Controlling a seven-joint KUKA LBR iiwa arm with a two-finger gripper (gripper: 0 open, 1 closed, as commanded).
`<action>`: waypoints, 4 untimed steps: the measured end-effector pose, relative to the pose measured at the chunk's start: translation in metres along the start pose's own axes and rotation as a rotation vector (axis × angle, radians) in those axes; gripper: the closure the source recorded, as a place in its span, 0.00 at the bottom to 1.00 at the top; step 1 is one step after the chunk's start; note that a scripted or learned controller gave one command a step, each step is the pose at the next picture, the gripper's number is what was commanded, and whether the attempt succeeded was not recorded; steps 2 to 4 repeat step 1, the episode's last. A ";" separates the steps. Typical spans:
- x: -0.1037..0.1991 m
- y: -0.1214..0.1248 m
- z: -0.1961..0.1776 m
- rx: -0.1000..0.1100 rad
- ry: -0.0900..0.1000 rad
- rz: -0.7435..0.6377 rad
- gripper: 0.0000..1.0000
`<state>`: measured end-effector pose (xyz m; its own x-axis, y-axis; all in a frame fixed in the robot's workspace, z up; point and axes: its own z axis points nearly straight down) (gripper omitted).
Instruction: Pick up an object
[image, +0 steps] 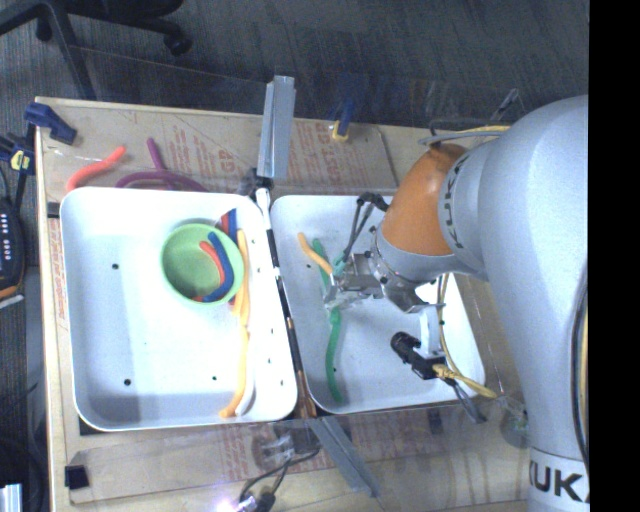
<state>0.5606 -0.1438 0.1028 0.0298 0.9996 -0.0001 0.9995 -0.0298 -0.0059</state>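
Observation:
In the right bin (400, 395), a long green strip (333, 355) runs from near the back left down toward the front wall. A short yellow-orange piece (315, 255) lies beside its upper end. My gripper (340, 285) is low over the upper part of the green strip, just right of the yellow-orange piece. The wrist hides where its tips meet the strip. The left bin (120, 380) holds a green bowl (198, 264) with a red piece (213, 249) in it, a blue piece (231, 233) at the bowl's rim, and a long orange strip (243, 345).
The grey arm with its orange band (420, 215) covers the right bin's right half. A black fitting (406, 348) and yellow cable (462, 379) hang over the bin's front right. Behind the left bin lie an orange tool (95, 168) and a purple loop (160, 181). A metal bar (276, 125) stands between the bins.

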 end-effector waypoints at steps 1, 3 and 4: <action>0.013 0.048 -0.108 -0.005 0.000 -0.194 1.00; 0.013 0.048 -0.108 -0.005 0.000 -0.194 1.00; 0.013 0.048 -0.108 -0.005 0.000 -0.194 1.00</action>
